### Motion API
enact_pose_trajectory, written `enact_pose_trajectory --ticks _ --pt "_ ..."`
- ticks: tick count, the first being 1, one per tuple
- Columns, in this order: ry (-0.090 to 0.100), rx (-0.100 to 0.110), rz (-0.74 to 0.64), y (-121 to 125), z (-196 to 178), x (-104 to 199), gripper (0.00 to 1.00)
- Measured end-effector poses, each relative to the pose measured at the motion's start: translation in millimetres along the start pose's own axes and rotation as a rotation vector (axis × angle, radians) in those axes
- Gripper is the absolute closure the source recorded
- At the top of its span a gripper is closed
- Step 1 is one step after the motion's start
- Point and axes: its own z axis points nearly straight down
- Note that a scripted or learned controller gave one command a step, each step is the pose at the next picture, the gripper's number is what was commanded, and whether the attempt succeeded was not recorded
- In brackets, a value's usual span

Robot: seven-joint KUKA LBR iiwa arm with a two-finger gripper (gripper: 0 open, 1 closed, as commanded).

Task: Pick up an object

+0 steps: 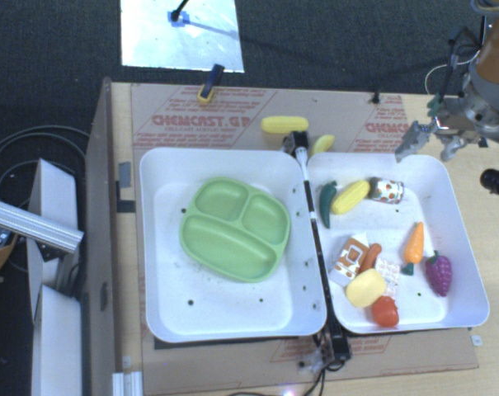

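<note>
Camera view: the bench (233, 110), cardboard-covered, stands on dark carpet. The tool (430, 139) hangs with fingers spread wide above the right bin (468, 246).

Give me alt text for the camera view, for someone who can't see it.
Two white bins sit side by side: the left bin holds a green divided plate, the right bin toy food, including corn, a carrot and a tomato. The arm's pincer hovers at the right bin's far corner.
</note>
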Motion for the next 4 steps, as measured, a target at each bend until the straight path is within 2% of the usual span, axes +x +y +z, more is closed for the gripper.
enact_pose_trajectory --ticks 1,2,3,4 --pt "0.003 0.007 -0.003 -8 88 23 0.00" --pt "0.004 0.007 -0.004 -16 152 60 0.00" --pt "-0.001 0.003 -0.003 18 202 50 0.00" --pt "0.000 -0.001 -0.002 19 189 51 1.00"
